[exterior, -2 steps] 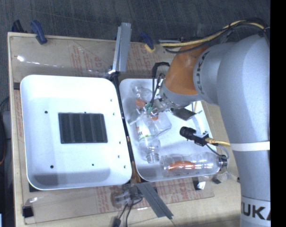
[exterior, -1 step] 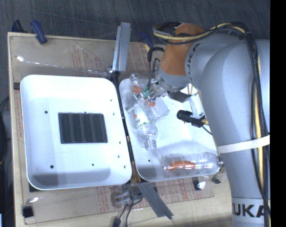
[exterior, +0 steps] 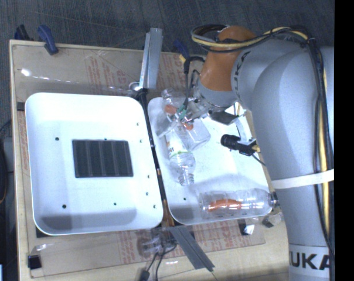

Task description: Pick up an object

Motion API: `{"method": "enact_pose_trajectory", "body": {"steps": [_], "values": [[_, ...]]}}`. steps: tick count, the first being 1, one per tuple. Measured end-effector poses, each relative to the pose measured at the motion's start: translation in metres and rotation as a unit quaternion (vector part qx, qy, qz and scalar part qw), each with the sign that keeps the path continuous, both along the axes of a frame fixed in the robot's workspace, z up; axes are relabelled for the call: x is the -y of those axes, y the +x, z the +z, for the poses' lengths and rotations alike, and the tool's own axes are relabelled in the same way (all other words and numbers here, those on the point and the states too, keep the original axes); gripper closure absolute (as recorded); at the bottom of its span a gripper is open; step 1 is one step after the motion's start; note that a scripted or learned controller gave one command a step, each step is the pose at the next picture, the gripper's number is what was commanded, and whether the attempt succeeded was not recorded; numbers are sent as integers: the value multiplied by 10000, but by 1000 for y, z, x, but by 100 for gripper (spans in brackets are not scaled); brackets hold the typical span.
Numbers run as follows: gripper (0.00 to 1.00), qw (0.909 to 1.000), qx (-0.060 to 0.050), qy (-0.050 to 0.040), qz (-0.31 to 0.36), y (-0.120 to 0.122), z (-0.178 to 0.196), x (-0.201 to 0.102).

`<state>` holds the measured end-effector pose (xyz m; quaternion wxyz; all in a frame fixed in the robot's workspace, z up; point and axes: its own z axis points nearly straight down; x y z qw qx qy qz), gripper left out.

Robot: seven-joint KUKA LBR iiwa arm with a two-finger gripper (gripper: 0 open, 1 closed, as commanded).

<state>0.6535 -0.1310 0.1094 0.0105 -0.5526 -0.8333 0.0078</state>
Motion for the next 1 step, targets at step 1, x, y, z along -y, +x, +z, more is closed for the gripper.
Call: {"method": "enact_pose_trajectory", "body": {"steps": [1], "values": [[100,9998,119,3,-174,3,87,-50]]}}
